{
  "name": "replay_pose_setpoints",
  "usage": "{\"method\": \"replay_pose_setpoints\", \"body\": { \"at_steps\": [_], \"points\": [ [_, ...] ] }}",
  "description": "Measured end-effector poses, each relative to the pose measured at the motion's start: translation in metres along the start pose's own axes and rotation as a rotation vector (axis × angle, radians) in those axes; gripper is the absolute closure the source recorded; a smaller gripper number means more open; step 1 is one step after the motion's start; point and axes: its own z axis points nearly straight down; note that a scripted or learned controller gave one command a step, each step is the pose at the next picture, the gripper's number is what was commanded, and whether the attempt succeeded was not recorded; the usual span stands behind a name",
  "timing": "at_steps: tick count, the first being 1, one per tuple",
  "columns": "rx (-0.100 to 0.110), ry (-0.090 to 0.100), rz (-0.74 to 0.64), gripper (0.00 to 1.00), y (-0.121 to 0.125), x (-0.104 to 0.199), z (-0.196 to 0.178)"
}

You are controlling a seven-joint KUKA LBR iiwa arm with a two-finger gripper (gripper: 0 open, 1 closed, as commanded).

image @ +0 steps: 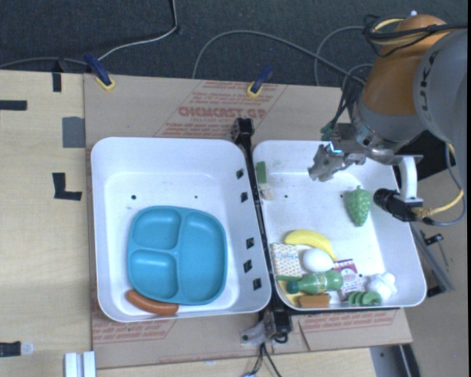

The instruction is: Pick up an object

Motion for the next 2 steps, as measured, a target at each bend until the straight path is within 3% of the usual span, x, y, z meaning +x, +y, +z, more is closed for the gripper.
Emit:
{"method": "replay_pose_setpoints", "body": {
  "at_steps": [1,2],
  "points": [
    [0.005,0.0,0.002,1.0,0.0471,-0.0777,0.0603],
    [0.002,0.0,0.0,0.0,0.0482,-0.0767,0.059]
  ]
}}
